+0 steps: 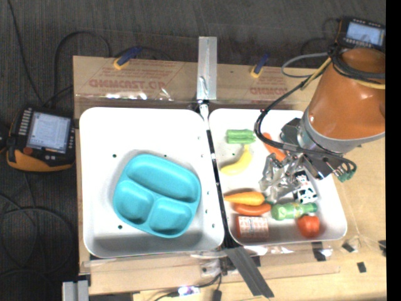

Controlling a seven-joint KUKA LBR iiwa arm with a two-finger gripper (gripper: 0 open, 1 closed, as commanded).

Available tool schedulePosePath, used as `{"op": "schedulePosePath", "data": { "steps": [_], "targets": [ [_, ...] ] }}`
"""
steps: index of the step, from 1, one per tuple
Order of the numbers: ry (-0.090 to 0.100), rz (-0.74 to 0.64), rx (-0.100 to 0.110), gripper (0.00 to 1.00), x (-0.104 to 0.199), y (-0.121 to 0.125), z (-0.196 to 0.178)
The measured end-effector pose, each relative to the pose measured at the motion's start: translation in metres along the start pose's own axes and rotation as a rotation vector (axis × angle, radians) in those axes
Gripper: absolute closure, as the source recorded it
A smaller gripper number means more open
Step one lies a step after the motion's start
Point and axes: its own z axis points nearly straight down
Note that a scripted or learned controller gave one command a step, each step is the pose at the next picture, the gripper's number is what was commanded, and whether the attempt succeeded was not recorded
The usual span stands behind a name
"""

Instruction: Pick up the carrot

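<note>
Dark carpet surrounds the surface [144, 83], which carries two shallow white bins side by side: left bin [94, 187], right bin [335, 221]. Left bin holds one teal divided tray [156, 194], lying loose and slightly askew, presumably a drop target. Right bin holds the clutter, heaped toward the near half: one carrot [245, 198], orange, lying roughly crosswise near the bin's middle; one banana [238, 162] just beyond it; one green piece [240, 136] at the far end; one red-labelled can [252, 226] just in front of the carrot; one green vegetable [285, 212]; one tomato [308, 225]; one black-and-white cow-like figure [306, 194]. Claw [276, 182] hangs low over the bin just right of the carrot, metal parts tangled visually; cannot tell whether it is spread or pressed together. Judgement: carrot not yet grasped, and neighbours crowd the approach.
</note>
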Motion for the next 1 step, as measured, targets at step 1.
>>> {"op": "schedulePosePath", "data": {
  "steps": [1],
  "targets": [
    [0.0,-0.393,-0.002,1.0,-0.0141,0.0114,0.0107]
  ]
}}
